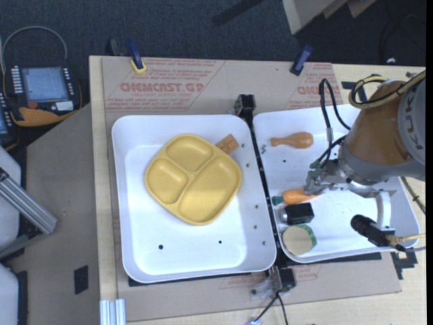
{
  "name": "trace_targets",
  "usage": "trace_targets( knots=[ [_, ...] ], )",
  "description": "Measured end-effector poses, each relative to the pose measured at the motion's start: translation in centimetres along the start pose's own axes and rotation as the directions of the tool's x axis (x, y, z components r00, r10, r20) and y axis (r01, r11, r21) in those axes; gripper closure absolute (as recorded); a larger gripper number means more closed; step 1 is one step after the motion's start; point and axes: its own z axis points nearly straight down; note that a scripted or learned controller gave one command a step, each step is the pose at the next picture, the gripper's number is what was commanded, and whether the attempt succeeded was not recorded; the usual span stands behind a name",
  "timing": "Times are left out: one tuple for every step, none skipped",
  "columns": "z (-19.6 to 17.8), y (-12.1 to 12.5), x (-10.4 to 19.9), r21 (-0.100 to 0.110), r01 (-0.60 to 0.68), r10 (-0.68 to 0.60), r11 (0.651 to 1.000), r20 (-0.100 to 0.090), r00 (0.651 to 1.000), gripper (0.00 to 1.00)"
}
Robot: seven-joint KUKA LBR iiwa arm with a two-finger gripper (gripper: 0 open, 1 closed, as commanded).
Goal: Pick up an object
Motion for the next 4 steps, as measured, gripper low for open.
trace_targets(
  knots=[
    [-5.2, -0.7, 0.1, 0.025, 0.002, -0.002, 1.000, -0.003, 1.000, 1.00],
    [-11.5, 0.0, 0.4, 0.022, 0.003, -0.003, 1.000, -0.003, 1.000, 1.00],
    [-16.8, 0.3, 0.3, 0.022, 0.002, -0.002, 1.000, -0.002, 1.000, 1.00],
    [-14.5, 0.4, 6.2, 0.034, 0.007, -0.007, 0.999, -0.008, 1.000, 1.00]
  ],
)
